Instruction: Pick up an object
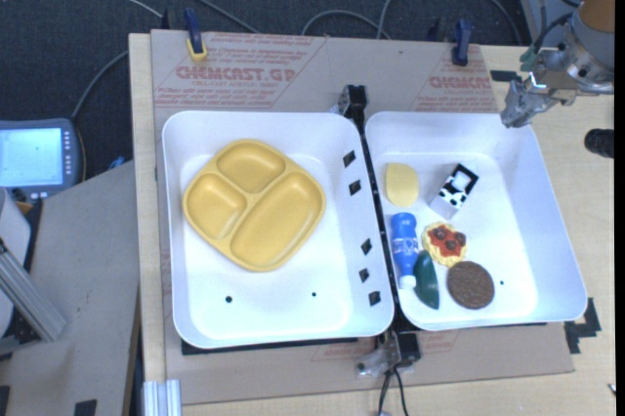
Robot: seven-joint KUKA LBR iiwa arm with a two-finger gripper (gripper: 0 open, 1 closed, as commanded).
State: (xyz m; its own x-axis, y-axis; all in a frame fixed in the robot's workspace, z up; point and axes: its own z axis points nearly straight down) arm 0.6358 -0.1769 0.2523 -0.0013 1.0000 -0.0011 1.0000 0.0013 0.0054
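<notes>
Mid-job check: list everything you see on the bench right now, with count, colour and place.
Shallow bins: 2, white, side by side; left, right.
Divided plastic plate: 1, yellow, left bin.
Rounded yellow block: 1, right bin, near the divider.
Black-and-white cube: 1, right of the block.
Blue bottle: 1, below the block.
Pizza-like toy: 1, red and yellow, beside the bottle.
Dark green piece: 1, near edge.
Brown disc: 1, right of it.
Clamps: 2, blue, bench's far edge.
Gripper: 1, grey, over right bin's far right corner.
</notes>
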